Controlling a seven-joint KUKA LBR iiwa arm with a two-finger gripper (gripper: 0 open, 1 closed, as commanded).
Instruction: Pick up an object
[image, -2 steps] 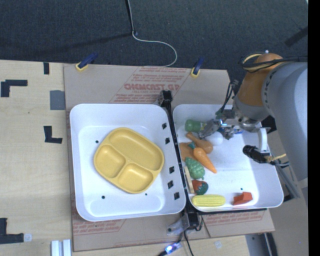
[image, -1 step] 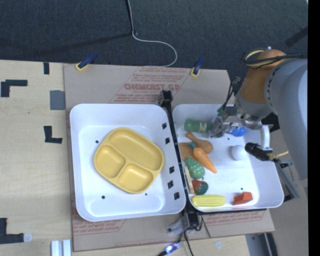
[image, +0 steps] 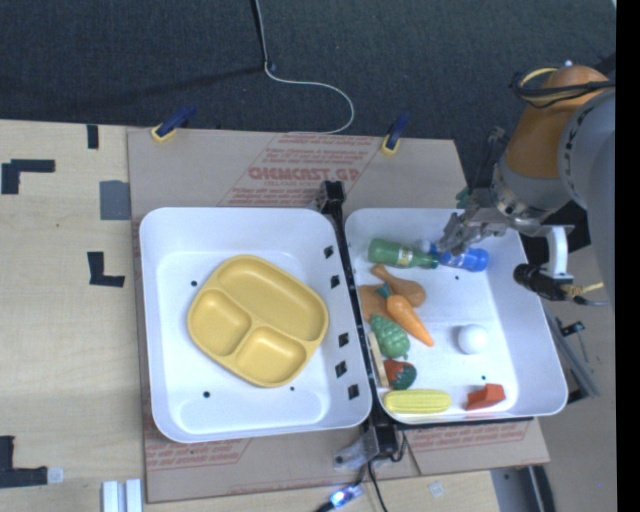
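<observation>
I had the gripper (image: 452, 240) low over the right bin (image: 520, 390), at the green bottle's (image: 400, 254) blue-capped end, presumably to grab it. Grip state: couldn't tell.

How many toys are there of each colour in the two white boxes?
Yellow: 2, the divided plate and the corn
Green: 2, the bottle and the leafy vegetable
Orange: 2, the carrot and the piece above it
White: 1, the ball
Red: 2, the wedge and the strawberry-like toy
Blue: 1, the piece by the pincer
Total: 10
</observation>
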